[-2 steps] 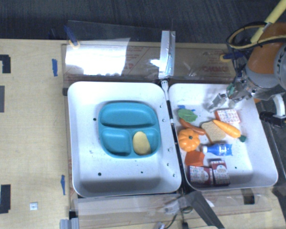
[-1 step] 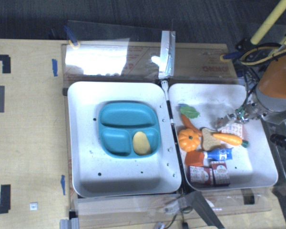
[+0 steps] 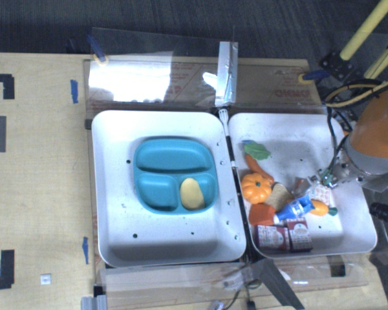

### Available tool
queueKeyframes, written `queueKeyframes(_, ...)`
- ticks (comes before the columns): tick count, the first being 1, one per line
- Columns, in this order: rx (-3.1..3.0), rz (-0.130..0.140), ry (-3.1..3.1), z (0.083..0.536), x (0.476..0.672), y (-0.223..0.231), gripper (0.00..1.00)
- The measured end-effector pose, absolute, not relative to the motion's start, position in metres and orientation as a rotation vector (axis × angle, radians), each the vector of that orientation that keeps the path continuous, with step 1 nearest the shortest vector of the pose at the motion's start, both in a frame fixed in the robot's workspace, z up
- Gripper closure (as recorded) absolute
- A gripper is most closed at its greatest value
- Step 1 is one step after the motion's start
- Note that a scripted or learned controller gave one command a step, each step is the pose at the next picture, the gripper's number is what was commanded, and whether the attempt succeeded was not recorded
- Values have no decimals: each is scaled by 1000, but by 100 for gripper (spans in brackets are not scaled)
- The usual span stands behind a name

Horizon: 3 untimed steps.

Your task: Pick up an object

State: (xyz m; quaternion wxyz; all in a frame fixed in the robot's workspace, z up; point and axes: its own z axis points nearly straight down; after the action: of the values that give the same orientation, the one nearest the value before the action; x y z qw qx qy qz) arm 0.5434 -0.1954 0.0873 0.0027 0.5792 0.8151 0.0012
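Several small toy foods lay heaped in right white bin (image 3: 355,228); end effector (image 3: 328,178) hovered over them, finger state impossible to tell. Small orange plastic pumpkin (image 3: 256,188) near bin's left wall looked light, rigid, slick; best taken across ribbed sides.

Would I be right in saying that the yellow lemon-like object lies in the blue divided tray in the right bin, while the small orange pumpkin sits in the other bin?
Not quite: the blue divided tray holding the yellow lemon-like object is in the left bin, as the camera view shows. The small orange pumpkin does sit in the other bin, the right bin.
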Motion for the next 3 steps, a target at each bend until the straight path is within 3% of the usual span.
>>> queueKeyframes(1,1875,5,2511,88,524,-177,0)
queueKeyframes(2,1873,9,2505,99,526,-177,100)
queueKeyframes(3,1850,13,2527,197,618,-104,100)
